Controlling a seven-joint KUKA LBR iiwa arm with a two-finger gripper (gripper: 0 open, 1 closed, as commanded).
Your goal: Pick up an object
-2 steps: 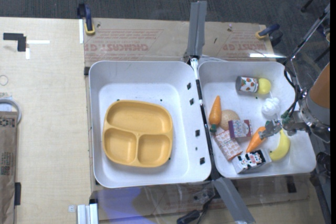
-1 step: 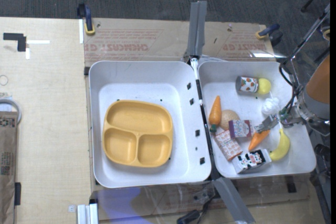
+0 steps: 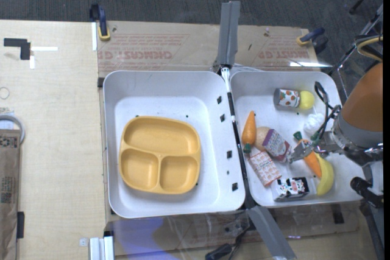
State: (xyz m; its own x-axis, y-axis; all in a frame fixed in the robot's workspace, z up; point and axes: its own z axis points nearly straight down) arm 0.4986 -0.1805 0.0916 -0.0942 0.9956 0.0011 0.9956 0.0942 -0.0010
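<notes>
On my screen, left bin (image 3: 113, 131): one yellow divided plate (image 3: 161, 154), lying flat. Right bin (image 3: 262, 79): a carrot (image 3: 248, 127) by the left wall, a small can (image 3: 286, 98) touching a lemon (image 3: 306, 99) at the back, a red packet (image 3: 264, 167), a black-and-white carton (image 3: 292, 187) at the front, and a banana (image 3: 327, 177). The hand (image 3: 303, 149) sits low in this bin near the banana; I cannot tell whether it is clenched or grasping anything.
</notes>
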